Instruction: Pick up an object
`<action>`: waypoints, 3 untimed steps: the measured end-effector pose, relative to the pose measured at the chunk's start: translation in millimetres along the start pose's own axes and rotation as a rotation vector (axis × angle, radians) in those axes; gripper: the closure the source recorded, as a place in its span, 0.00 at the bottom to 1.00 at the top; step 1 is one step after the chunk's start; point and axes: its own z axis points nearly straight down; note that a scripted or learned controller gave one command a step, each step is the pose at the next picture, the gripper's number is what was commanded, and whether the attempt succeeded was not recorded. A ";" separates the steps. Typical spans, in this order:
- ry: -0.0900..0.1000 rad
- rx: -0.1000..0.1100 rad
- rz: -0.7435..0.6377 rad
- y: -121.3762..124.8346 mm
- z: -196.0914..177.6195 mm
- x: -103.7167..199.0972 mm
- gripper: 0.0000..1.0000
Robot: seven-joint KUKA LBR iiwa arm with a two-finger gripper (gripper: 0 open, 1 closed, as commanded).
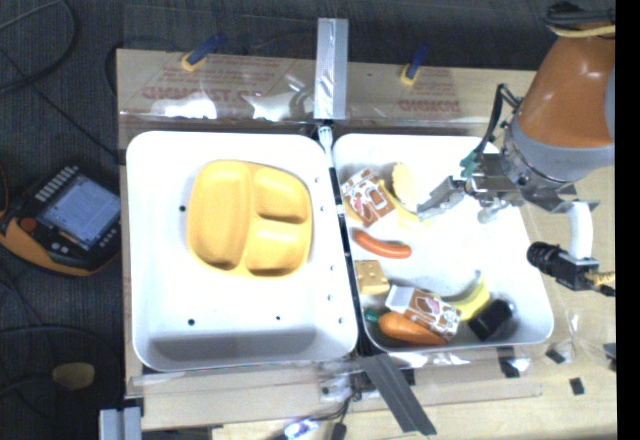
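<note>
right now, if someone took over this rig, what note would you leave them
Gripper: hovering over the upper middle of the right bin, nothing visible between its fingers; open or shut is hard to read.
Right bin: hot dog just below-left of the gripper, printed box and pale yellow piece to its left, carrot, second printed box, banana and black item along the near edge.
Left bin: yellow divided tray.
Done: nothing lifted.
Left: descend, grasp, lift one item.

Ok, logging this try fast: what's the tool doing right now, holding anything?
Tool: over the right bin, above the toy food; open or shut cannot be told, and nothing is visibly held.
</note>
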 end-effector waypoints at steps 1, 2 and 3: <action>0.002 0.003 0.219 2.0 59.7 -33.1 0.00; -0.004 -0.009 0.206 71.2 162.5 -12.1 0.00; 0.000 -0.009 0.205 71.7 152.8 -10.9 1.00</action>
